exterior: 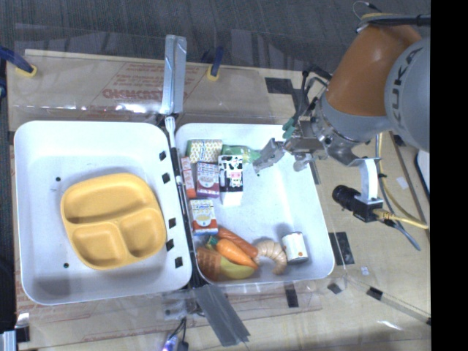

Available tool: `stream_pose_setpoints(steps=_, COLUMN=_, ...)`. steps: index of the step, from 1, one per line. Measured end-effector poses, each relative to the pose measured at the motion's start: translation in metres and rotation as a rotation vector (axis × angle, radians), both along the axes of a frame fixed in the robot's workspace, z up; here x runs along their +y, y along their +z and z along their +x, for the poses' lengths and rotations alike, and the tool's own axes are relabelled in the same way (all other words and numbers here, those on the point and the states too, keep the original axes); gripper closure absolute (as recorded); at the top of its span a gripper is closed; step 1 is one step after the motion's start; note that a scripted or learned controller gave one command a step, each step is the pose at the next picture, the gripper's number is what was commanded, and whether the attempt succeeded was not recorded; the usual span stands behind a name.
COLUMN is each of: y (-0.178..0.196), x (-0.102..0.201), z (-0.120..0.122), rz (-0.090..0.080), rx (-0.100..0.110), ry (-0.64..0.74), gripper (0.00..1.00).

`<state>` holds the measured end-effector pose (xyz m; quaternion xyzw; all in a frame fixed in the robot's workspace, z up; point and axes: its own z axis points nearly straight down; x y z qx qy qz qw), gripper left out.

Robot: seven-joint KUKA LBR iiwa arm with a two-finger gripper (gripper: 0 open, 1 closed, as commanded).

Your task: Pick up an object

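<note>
- The gripper hangs over the right bin near its upper edge; whether it is wide or narrow cannot be told, and nothing is visible in it.
- This reads as the approach step, with no object picked yet.
- Closest on its left stand the milk carton and the green packet.
- Next it would need to descend squarely over one item.
</note>
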<state>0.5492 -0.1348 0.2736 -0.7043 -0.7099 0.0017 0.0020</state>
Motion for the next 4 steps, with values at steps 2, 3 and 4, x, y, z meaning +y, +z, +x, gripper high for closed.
stream_pose_setpoints(steps=2, y=-0.183, x=0.033, z=0.076, rz=-0.002, rx=0.041, ry=-0.082, gripper=0.00)
stream_pose_setpoints(steps=3, y=-0.172, x=0.040, z=0.086, rz=-0.001, rx=0.003, ry=-0.067, gripper=1.00)
stream_pose_setpoints(steps=4, y=-0.081, x=0.121, z=0.107, rz=0.000, rx=-0.003, ry=0.081, gripper=1.00)
